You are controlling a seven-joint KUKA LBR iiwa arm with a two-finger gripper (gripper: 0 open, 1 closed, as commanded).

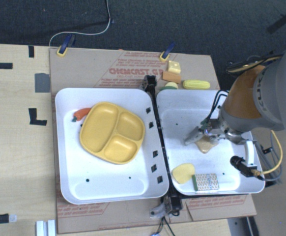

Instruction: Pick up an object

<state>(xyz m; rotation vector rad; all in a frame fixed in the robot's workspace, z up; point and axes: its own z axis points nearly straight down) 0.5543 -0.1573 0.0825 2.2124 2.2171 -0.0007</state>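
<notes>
The arm (253,100) reaches into the right bin (182,107), its gripper (202,137) low over a tan object (206,145); whether it grasps cannot be told. A yellow piece (183,172) and a box (205,182) lie nearer. The left bin (67,132) holds a plate (112,132) and a carrot (81,113).

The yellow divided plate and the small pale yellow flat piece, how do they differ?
The yellow divided plate is much larger than the small pale yellow flat piece. The plate has three compartments; the piece looks plain and flat. The plate lies in the left white bin, the piece in the right white bin. Both are yellow.
</notes>
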